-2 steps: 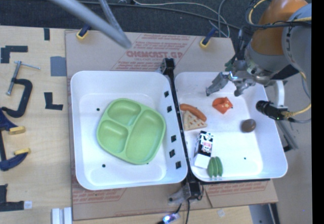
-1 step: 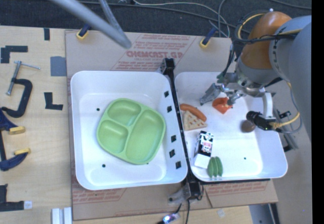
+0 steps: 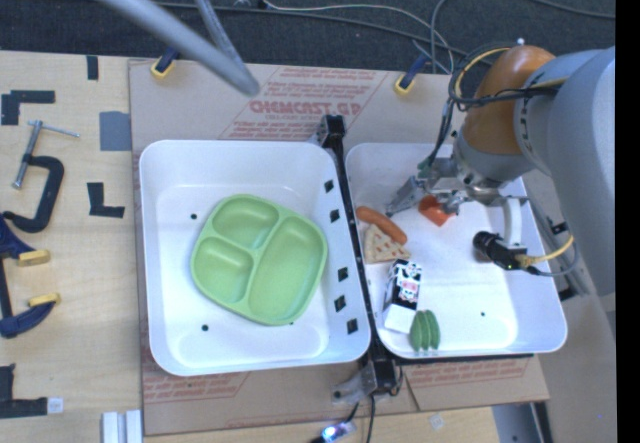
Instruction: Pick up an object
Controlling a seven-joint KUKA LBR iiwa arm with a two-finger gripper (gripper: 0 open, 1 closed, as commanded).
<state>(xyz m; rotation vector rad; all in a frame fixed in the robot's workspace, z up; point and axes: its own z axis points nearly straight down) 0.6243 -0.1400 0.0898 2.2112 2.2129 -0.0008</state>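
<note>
Two white bins [image 3: 160, 231]: one green plate [image 3: 260, 258] left, five small items right, gripper [image 3: 432, 199] clenched on red piece [image 3: 436, 212].

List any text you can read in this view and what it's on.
"CHEMCAST GP", red print on the cardboard sheet behind the bins; smaller red lines around it are too blurred to read.
Carton in the right bin: black-and-white cow pattern; any print is too small to read.
Nothing readable on the green plate or the gripper.
</note>
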